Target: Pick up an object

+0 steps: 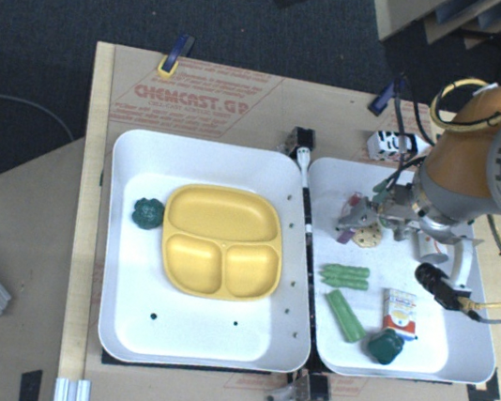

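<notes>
arm [487,149]: I see it low over the right bin's [471,360] upper part.
gripper [371,220]: can't tell its state, view too cluttered.
yellow tray [222,241]: left bin [117,315], too big, I skip it.
targets: green bean pods [344,276], green stick [345,316], small carton [400,313], dark green lump [385,347], all right bin, near the front.
tip: I'd centre on one piece, clear of neighbours.
text: board [192,97] reads roughly "CHEMCAST GP".

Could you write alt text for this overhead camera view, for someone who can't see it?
A grey and orange robot arm reaches from the right over the right white bin, its gripper low near the bin's far end. That bin holds green toy vegetables, a small carton and a dark green piece; the left white bin holds a yellow divided plate and a green toy.
</notes>
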Action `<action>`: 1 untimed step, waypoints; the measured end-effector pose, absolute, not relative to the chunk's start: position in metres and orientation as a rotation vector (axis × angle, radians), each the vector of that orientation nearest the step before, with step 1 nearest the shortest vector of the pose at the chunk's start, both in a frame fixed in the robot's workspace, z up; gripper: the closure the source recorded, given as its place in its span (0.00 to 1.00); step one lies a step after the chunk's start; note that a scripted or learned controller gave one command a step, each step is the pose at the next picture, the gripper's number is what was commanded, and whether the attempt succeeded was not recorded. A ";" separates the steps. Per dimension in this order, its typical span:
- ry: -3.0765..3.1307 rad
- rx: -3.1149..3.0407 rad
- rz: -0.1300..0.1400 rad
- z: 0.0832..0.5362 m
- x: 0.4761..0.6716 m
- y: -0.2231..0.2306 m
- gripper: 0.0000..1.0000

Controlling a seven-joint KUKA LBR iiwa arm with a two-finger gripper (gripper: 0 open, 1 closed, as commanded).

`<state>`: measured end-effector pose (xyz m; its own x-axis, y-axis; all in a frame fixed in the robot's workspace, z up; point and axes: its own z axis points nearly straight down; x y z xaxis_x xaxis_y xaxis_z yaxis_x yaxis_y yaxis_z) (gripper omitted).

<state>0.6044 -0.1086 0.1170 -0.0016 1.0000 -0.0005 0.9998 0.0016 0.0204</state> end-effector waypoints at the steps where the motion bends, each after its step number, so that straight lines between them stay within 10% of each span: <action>1: 2.212 2.211 0.018 0.126 0.604 -0.109 1.00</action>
<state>0.6038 -0.1094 0.1261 -0.0007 1.0000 -0.0016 0.9998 0.0007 0.0183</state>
